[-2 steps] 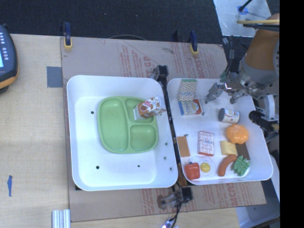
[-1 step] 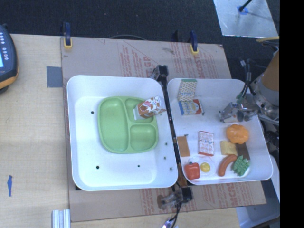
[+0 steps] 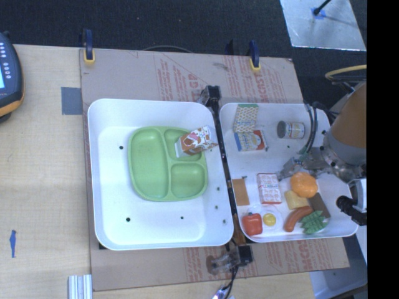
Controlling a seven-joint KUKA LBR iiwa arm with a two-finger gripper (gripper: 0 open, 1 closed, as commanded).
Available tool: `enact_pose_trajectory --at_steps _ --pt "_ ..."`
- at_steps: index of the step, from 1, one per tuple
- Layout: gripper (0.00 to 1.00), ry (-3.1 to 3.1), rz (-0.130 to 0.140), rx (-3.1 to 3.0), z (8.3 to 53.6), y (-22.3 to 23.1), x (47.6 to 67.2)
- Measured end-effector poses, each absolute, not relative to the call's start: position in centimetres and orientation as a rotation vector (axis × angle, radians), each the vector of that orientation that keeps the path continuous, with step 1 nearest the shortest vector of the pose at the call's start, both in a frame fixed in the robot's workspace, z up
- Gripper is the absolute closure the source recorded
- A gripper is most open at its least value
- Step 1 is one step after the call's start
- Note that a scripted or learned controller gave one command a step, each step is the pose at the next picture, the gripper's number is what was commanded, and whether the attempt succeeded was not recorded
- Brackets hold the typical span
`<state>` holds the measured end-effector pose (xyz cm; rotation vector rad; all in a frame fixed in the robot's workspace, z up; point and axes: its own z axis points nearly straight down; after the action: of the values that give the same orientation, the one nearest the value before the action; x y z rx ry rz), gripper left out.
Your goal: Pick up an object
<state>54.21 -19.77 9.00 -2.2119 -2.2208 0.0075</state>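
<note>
Orange (image 3: 304, 184) lies just below end effector (image 3: 300, 164) in right bin (image 3: 272, 109).

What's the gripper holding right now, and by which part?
Cannot be told. The gripper sits low in the right bin beside the orange, but nothing visibly sits between its fingers.

Divided plate (image 3: 167, 164) in left bin (image 3: 106, 185), carton (image 3: 196, 141) on its rim (right side); toy foods (image 3: 293, 198) in right bin (image 3: 274, 237).
</note>
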Motion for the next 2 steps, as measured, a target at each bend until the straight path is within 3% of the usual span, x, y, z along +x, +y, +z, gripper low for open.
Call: enact_pose_trajectory --at_steps 1,2 --pt "0.0 -2.22 0.006 -2.213 9.1 -17.0 50.7" --pt "1.0 -2.226 0.006 -2.213 10.2 -17.2 50.9"
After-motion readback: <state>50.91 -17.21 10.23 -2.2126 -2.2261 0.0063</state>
